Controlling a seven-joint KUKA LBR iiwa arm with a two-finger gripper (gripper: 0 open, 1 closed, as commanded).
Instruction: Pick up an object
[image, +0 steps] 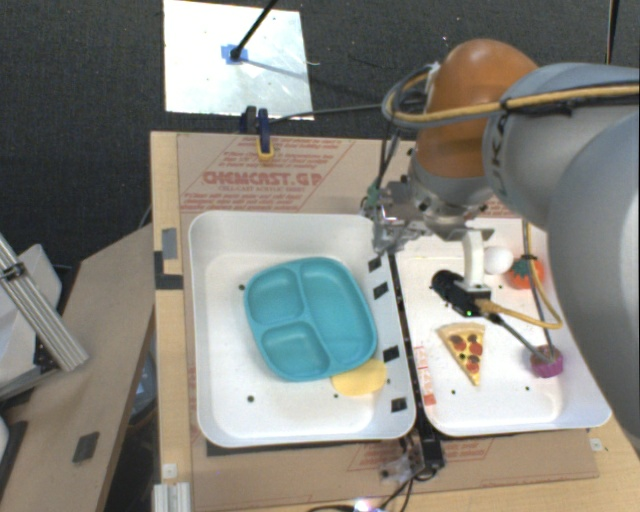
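You are looking at a yellow flat thing (362, 381) that is peeking out from under the blue plate (312, 318), near the front edge of the left bin (215, 330). Part of it is hiding. The grey arm (580, 160) is covering the back edge and back right corner of the right bin (500, 405), and the picture's right edge is cutting the arm off. An orange thing (522, 273) by that back edge is sitting partly behind the arm, and it is looking too small to name.

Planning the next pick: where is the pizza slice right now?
In the camera view, the pizza slice lies in the right bin, in its lower left part, left of the purple-tipped stick and below the white ball.
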